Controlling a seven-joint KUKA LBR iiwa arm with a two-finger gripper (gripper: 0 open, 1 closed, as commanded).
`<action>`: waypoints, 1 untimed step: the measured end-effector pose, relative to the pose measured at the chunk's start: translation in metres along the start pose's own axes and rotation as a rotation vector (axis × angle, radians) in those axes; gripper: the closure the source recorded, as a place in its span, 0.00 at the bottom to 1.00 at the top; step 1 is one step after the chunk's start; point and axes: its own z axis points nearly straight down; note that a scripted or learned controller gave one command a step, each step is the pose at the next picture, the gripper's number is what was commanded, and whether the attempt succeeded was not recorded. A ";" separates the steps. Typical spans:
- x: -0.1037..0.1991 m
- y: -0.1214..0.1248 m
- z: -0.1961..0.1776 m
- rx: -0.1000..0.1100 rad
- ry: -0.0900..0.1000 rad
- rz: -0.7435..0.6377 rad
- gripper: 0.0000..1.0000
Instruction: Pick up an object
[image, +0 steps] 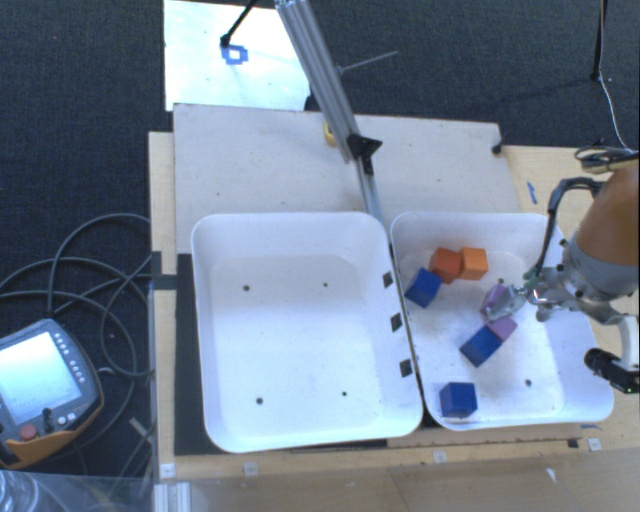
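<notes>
Blue cube (458, 398), orange blocks (459, 263) in right bin (585, 400).

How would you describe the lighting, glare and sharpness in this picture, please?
Camera view: even, soft light; the white bins come out bright, nearly washed out, with faint shadows along their walls. The blocks are slightly soft; the tool over the purple block looks blurred. The pendant's screen glares pale.

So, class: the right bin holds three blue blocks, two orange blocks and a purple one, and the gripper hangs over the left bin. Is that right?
Not quite. The camera view shows the gripper over the right bin, by the purple block. The block counts are right.
</notes>
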 end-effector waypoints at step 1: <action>0.000 0.002 0.024 -0.007 -0.002 -0.001 0.00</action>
